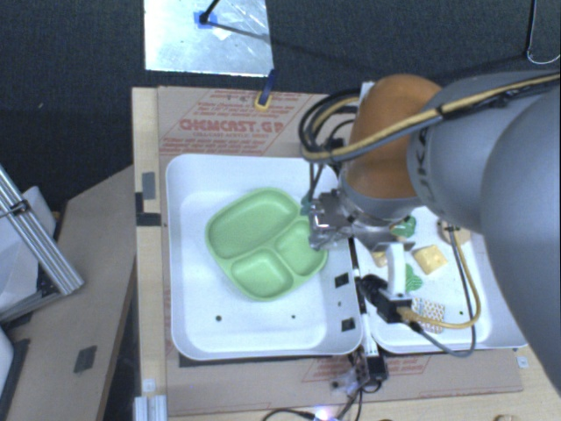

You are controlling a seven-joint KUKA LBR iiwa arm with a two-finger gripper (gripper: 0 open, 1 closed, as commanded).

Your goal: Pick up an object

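A light green divided plate (261,242) lies in the left white bin (197,323), slightly right of its middle. The gripper (317,228) reaches down at the plate's right rim, under the orange band of the arm (394,139). Its metal parts touch or hover just over that rim; I cannot make out how the fingers stand. In the right bin (491,323) lie a yellow block (429,258), a small tan piece (379,257), a green piece (404,228), a green and white object (412,278) and a speckled item (428,309), partly hidden by the arm.
The big grey arm covers most of the right bin. Cables loop near the wrist (320,121) and over the right bin (456,323). Both bins rest on a cardboard sheet (228,125). A shiny foil sheet (209,24) lies beyond it.
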